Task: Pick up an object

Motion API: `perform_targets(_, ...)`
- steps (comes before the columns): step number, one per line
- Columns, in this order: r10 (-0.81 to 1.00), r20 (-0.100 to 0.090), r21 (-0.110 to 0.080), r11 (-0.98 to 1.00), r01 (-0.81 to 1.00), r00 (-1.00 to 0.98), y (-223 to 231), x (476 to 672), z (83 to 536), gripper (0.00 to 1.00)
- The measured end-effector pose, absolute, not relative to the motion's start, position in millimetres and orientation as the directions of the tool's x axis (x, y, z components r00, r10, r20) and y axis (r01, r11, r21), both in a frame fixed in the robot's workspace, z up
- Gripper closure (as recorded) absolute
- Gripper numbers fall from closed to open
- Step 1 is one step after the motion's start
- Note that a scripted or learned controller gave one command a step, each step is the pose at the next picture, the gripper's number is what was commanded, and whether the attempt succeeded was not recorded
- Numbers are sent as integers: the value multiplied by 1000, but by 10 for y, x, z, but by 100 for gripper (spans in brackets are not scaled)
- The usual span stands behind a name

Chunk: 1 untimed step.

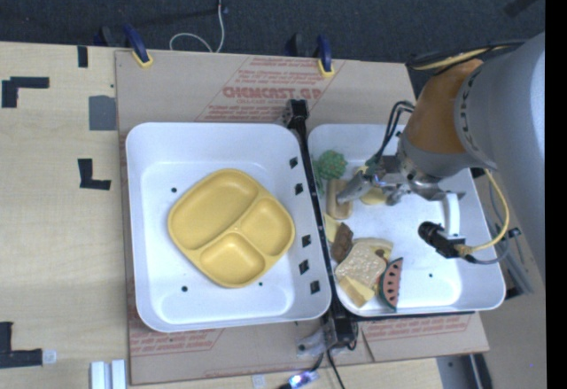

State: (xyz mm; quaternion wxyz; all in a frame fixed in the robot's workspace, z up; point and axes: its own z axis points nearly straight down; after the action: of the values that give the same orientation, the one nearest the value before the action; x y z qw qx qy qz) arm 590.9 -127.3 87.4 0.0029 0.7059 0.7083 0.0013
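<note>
Gripper (365, 188) low in rt bin (461, 290) by broccoli (331, 165), grip state unclear; yellow tray (231, 226) in left bin (146, 201).

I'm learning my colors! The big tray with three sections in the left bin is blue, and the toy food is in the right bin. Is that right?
Almost. The camera view shows the sectioned tray in the left bin is yellow, not blue. The toy food is in the right bin, as you said.
</note>
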Motion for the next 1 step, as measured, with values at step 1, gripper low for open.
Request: perform_targets(1,1000,-8,18,-4,1000,4,-1095,5611,885,0)
